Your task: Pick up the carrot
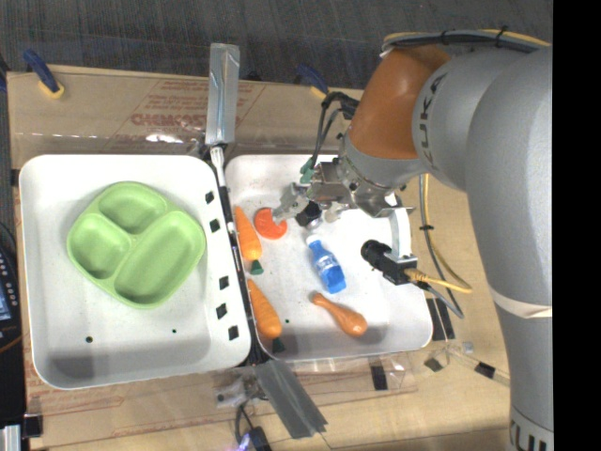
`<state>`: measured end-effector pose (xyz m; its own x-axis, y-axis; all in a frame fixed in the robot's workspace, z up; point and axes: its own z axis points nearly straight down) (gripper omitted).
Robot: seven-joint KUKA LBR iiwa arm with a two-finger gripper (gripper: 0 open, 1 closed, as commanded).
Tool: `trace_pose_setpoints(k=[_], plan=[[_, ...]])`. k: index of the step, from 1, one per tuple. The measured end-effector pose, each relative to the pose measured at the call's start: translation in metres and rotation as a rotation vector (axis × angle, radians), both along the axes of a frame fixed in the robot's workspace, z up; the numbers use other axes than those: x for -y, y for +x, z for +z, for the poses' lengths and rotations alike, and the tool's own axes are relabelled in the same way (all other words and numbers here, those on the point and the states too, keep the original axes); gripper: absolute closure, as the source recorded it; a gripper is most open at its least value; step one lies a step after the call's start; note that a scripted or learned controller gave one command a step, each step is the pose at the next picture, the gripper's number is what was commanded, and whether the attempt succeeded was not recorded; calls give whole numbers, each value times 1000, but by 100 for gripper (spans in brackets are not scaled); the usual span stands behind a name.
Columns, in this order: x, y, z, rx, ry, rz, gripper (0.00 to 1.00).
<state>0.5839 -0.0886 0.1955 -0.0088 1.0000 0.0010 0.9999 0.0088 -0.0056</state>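
An orange carrot (247,234) with a small green end lies along the right bin's left wall. A second orange carrot-like piece (266,315) lies further down the same wall, near the front corner. My gripper (302,205) hangs over the upper middle of the right bin, a little to the right of and above the upper carrot. A round red-orange piece (270,224) sits between the gripper and that carrot. Nothing shows held in the gripper.
A blue bottle (326,265) lies just below the gripper, and an orange-brown drumstick-shaped toy (341,316) lies near the front of the right bin (413,332). The left bin (56,346) holds a green divided plate (136,242). A divider wall separates the bins.
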Motion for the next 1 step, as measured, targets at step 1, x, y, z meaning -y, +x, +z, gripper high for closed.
trace_pose_setpoints(k=[1], plan=[[8,-27,-71,-1,0,39,0]])
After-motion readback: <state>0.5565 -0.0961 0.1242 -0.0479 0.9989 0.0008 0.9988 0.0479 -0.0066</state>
